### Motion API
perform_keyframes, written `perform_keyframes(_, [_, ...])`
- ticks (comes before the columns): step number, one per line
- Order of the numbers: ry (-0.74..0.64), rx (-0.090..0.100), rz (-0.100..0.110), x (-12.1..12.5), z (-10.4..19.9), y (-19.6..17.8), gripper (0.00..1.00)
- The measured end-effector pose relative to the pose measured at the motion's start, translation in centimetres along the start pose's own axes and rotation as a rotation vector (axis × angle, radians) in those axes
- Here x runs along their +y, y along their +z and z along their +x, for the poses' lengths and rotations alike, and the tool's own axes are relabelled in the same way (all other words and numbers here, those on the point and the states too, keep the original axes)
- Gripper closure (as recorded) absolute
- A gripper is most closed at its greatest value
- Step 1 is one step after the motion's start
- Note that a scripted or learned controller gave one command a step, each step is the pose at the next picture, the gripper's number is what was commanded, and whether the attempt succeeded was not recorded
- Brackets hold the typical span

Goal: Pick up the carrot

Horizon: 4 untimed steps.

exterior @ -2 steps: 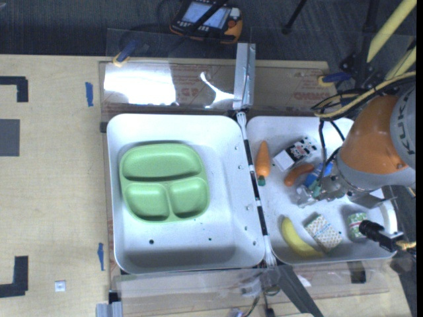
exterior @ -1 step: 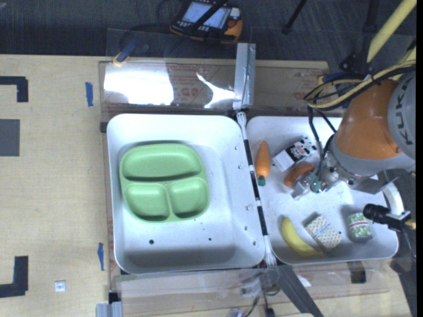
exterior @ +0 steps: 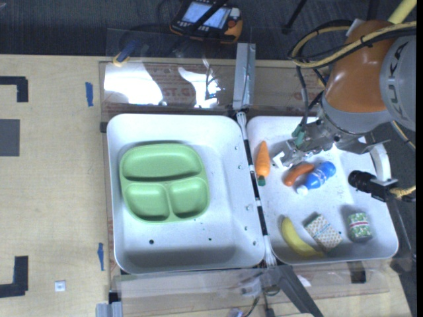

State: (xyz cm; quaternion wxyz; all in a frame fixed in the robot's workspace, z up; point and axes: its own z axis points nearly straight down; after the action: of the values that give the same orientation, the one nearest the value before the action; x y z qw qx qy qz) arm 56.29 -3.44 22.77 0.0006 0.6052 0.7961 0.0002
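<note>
The carrot [exterior: 263, 160] is orange with a small green end. It lies lengthwise against the left wall of the right bin [exterior: 383, 246]. My gripper [exterior: 295, 149] hangs over the upper middle of that bin, a little to the right of the carrot and apart from it. Nothing shows in its grasp. Just below the gripper lies a second orange item [exterior: 298, 172] beside a blue and white bottle [exterior: 318, 176].
A banana [exterior: 293, 237], a checkered packet [exterior: 323, 230] and a small green can [exterior: 359, 225] lie along the front of the right bin. The left bin [exterior: 225, 243] holds a green divided plate [exterior: 164, 179]. A metal divider [exterior: 252, 177] separates the bins.
</note>
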Motion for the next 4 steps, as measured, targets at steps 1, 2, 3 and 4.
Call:
perform_keyframes(1, [-0.173, -0.002, -0.002, 0.0, 1.6, -3.3, 1.00])
perform_keyframes(2, [-0.120, 0.001, 0.001, -7.2, 3.2, 0.2, 1.00])
perform_keyframes(3, [0.095, -0.001, 0.000, 2.6, 2.8, 0.9, 1.00])
perform_keyframes(4, [-0.012, 0.002, 0.003, -0.1, 4.3, 1.6, 1.00])
